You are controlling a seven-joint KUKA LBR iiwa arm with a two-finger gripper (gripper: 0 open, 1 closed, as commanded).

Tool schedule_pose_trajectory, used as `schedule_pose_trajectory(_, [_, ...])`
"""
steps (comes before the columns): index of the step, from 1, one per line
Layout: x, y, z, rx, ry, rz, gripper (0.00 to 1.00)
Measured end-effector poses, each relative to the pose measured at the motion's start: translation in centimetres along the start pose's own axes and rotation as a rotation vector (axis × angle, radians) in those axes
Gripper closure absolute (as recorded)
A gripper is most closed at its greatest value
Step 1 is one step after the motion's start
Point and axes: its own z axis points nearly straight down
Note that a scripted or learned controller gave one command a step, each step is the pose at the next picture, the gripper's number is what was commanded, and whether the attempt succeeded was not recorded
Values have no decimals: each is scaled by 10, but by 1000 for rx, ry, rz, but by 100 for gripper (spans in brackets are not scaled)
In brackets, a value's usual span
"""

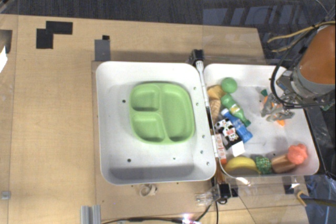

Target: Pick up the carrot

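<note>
in the overhead camera view, the grey arm's two-finger metal gripper (273, 110) hangs low in the right shallow white bin (310, 165), with a small orange piece (280, 123) — probably the carrot — just beneath its tips. whether that piece sits between the fingers or merely below them is too small to tell, and so is how far the gripper is parted. along that bin's left and near sides lie a green bottle (232, 104), a yellow banana (240, 164) and a pink lumpy toy (297, 153). the left white bin (105, 165) holds a green divided plate (160, 112). my guess: the approach is done, a confirmed grasp and the lift remain.
</note>
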Motion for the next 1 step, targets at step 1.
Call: schedule_pose_trajectory(1, [-3, -3, -13, 10, -8, 1, 100])
